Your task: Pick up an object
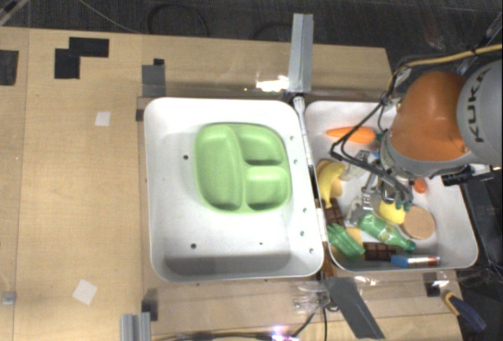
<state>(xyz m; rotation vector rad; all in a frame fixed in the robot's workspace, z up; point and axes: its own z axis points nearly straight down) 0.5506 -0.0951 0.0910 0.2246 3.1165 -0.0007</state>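
You're at the reach-down step: the hand (pixel 376 202) hangs low over the clutter in the right bin (pixel 464 241), just above a yellow lemon-like piece (pixel 392 212) and a green bottle (pixel 383 230), w/ a banana (pixel 328 177), carrot (pixel 347 133) and round tan disc (pixel 419 224) nearby. You can't tell if the hand is spread or pressed together, and nothing visibly sits in it, so treat the pick as not yet made. Next, I'd judge, you need a clean drop onto one item, prob. the yellow piece, then a close and straight lift; the left bin (pixel 169 174) w/ the green tray (pixel 240 166) isn't involved.
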